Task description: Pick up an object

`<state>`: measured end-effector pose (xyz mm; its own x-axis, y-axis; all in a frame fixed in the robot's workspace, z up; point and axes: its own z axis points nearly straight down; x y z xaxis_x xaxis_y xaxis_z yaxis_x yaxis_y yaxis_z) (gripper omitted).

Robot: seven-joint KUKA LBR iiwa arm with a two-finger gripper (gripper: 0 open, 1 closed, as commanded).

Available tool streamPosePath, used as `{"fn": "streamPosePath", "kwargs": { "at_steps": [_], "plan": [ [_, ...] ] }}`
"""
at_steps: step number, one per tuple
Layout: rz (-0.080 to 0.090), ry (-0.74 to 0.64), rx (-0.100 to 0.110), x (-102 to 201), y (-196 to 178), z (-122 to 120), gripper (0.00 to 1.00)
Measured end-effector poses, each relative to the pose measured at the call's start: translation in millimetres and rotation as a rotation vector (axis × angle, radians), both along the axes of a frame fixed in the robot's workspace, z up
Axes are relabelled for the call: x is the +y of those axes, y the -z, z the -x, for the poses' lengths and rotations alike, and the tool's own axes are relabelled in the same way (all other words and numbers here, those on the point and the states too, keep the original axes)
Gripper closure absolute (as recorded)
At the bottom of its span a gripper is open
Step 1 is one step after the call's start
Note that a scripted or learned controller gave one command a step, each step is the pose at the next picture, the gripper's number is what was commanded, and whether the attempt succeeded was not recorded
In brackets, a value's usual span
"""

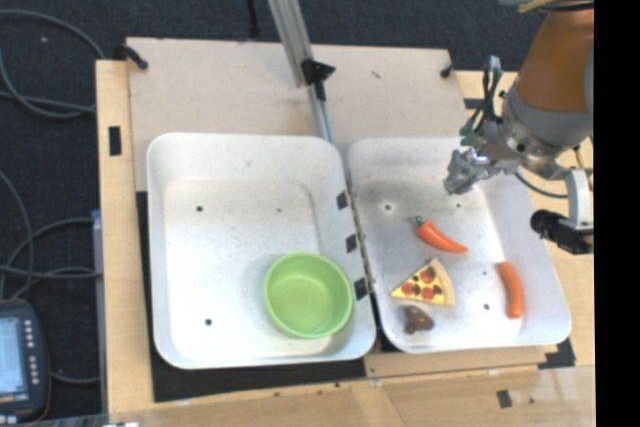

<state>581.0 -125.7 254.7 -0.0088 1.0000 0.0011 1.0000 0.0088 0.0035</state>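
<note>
Orange pepper (440,236) lying loose in the right bin (530,330), just near-left of the gripper (461,174). Gripper above the bin's far part, nothing visibly held; opening impossible to tell. Best to centre over the pepper's middle, straddle its short width, then descend. Sausage (511,289) and pizza slice (425,285) well clear.

The gripper (462,171) hangs over the right bin (400,165) near its far edge. In that bin lie a chili pepper (440,235) at the middle, a sausage (511,289) by the right edge, and a pizza slice (425,284) with a brown lump (418,319) at the near edge. A green bowl (308,294) sits in the left bin's (200,175) near right corner.
</note>
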Motion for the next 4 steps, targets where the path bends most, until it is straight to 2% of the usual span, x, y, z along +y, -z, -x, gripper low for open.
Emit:
{"fn": "streamPosePath", "kwargs": {
  "at_steps": [2, 3, 4],
  "plan": [
    [0.003, 0.003, 0.001, 91.5, 22.1, -32.8, 1.0],
    [-0.001, 0.0, 0.0, 147.8, 12.5, -57.8, 1.0],
    [0.001, 0.003, 0.002, 194.9, 23.3, -76.5, 1.0]
  ]
}}
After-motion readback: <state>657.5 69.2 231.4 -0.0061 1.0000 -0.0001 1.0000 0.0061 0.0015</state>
